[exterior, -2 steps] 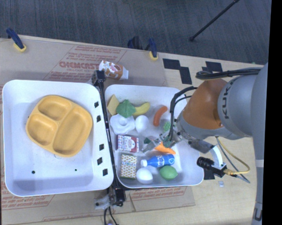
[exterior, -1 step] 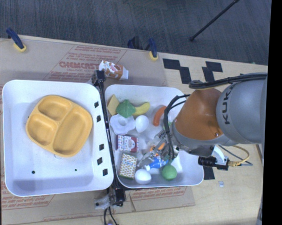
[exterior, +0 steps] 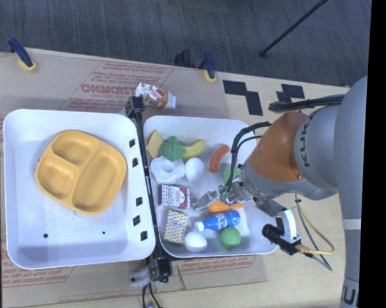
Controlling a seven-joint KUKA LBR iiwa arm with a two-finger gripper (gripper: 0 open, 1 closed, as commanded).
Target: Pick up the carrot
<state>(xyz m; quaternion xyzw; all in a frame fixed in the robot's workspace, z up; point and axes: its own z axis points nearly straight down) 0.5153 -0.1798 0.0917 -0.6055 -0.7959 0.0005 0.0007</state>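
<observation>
Reaching in from right, grey arm (exterior: 321, 149) hangs low over right bin (exterior: 258, 129), hiding part of it. Left bin (exterior: 13, 174) holds yellow divided plate (exterior: 82, 171), well apart. Claw (exterior: 220, 199) sits down in clutter; can't tell how far open, nor whether it has anything. Carrot (exterior: 226, 208) lies just beside claw tip, touching blue bottle (exterior: 222, 221), green ball (exterior: 230, 237) near. Risk, my guess: crowding makes claw nip bottle instead, or carrot slides off. Second orange piece (exterior: 218, 157) further back could be taken by mistake.
</observation>
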